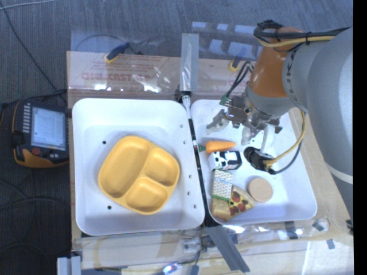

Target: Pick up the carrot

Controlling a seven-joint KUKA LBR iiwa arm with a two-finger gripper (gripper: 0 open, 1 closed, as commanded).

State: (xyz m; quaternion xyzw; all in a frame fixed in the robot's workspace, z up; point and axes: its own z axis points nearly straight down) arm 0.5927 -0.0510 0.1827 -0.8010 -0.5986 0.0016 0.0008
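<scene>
The carrot, small and orange with a green tip, lies in the right bin near its left wall. My gripper hangs just above and slightly right of it, open, one finger at the upper left and the other at the right. Nothing sits between the fingers. The carrot rests on the bin floor, apart from them.
Below the carrot lie a black-and-white block, a waffle-like piece, a pizza slice and a round tan cookie. A black cable loop hangs by the gripper. The left bin holds a yellow divided plate.
</scene>
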